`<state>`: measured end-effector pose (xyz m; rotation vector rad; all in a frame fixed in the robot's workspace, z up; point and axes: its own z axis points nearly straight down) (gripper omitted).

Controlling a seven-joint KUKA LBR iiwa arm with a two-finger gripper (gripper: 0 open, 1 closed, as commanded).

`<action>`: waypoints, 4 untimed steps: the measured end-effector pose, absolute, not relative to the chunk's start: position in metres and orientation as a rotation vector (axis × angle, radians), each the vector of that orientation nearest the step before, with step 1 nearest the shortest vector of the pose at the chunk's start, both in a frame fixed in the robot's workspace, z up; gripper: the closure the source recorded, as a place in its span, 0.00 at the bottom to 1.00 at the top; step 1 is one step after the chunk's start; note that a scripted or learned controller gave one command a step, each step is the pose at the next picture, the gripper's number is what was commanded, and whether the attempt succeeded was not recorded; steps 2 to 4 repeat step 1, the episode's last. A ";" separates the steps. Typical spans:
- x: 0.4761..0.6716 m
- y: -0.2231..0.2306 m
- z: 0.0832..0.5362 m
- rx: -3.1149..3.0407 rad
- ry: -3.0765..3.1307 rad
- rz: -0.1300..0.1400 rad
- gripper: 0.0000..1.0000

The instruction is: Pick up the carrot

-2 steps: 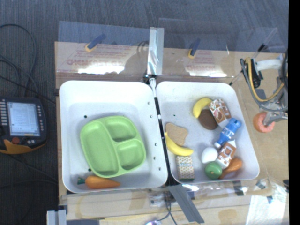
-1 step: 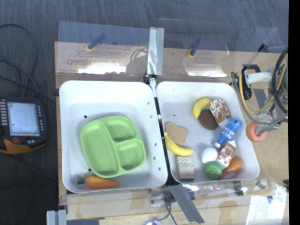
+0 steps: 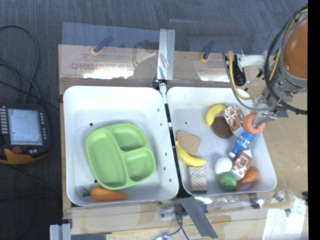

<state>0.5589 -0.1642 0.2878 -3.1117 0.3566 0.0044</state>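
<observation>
An orange carrot (image 3: pixel 106 195) with a small green top lies flat along the front wall of the left bin (image 3: pixel 75 109), just below the green divided plate (image 3: pixel 120 155). My gripper (image 3: pixel 267 113) hangs over the far right edge of the right bin (image 3: pixel 187 99), close above a pink ring-shaped toy (image 3: pixel 255 123). It is far from the carrot, on the other side of the divider. A second orange, carrot-like piece (image 3: pixel 249 176) lies in the front right corner of the right bin.
The right bin holds a banana (image 3: pixel 215 113), a second banana (image 3: pixel 187 156), a bread slice (image 3: pixel 188 142), a brown round piece (image 3: pixel 221 127), a blue bottle (image 3: pixel 241 144), a white egg (image 3: pixel 223 165), a green ball (image 3: pixel 227 182) and small cartons. Cables hang by the arm (image 3: pixel 295 49).
</observation>
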 end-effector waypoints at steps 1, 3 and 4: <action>0.516 -0.226 0.306 -3.111 0.392 -0.001 1.00; 0.516 -0.226 0.306 -3.111 0.392 -0.001 1.00; 0.516 -0.226 0.306 -3.111 0.392 -0.001 1.00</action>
